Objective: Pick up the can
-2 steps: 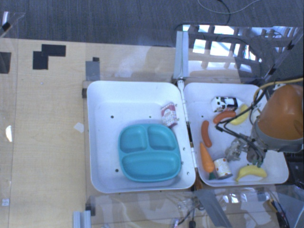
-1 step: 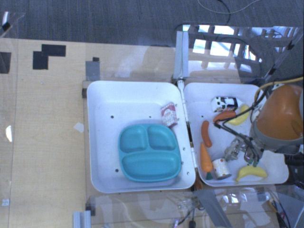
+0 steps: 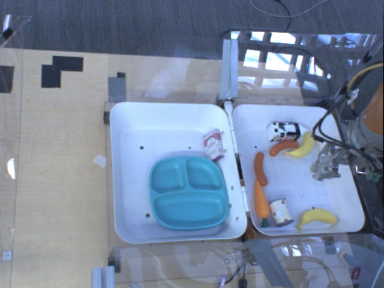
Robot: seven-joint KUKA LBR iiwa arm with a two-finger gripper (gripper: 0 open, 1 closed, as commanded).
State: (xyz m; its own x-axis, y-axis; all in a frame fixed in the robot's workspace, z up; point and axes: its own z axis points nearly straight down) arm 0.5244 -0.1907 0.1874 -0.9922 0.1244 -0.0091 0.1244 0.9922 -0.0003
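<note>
Can (image 3: 279, 212) lying at the right bin's (image 3: 351, 194) near edge, beside a toy carrot (image 3: 261, 200); label unreadable. Two bananas (image 3: 317, 218), two sausages (image 3: 260, 168) and a cow figure (image 3: 283, 129) are also held there. Left bin (image 3: 129, 161): teal divided plate (image 3: 189, 192), red packet (image 3: 213, 144). Gripper (image 3: 325, 168) over right bin; its state cannot be told.

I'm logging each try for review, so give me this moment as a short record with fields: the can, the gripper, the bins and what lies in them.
can: can on its side, right bin front, beside carrot
gripper: gripper over right bin, apart from can
right bin, other items: two bananas, two sausages, cow toy
left bin: left bin holds teal divided plate, red packet
</note>
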